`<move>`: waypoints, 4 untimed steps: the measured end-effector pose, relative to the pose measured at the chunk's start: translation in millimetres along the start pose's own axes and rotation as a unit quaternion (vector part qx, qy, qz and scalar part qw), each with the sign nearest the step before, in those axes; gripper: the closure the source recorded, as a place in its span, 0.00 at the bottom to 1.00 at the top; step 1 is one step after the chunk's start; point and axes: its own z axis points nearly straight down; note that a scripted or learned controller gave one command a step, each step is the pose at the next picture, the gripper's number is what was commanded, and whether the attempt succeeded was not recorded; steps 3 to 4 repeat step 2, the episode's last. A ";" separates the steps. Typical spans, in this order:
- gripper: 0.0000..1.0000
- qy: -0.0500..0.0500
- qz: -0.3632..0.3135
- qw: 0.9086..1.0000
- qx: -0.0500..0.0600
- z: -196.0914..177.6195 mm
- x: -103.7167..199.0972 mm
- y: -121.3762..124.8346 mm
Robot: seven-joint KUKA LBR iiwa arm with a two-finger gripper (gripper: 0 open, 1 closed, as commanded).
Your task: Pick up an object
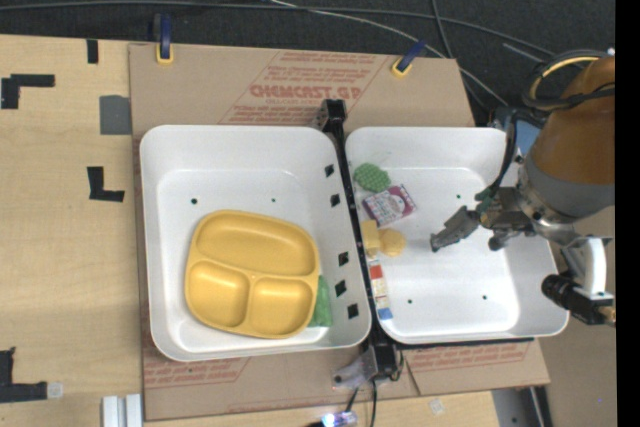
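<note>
My gripper (447,235) hangs over the right bin (500,315) at about its centre, fingers close together with nothing between them. The objects sit along this bin's left wall, all toward nine o'clock from my gripper: a green disc (371,177), a purple packet (388,204) just below it, a yellow piece (383,241) nearest my fingertips but apart from them, and a striped stick (378,283) lower down. The left bin (165,155) holds a yellow tray (252,272) with a green item (321,303) at its three o'clock edge.
</note>
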 end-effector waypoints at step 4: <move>0.00 -0.001 -0.001 1.000 -0.003 39.2 -2.1 -1.2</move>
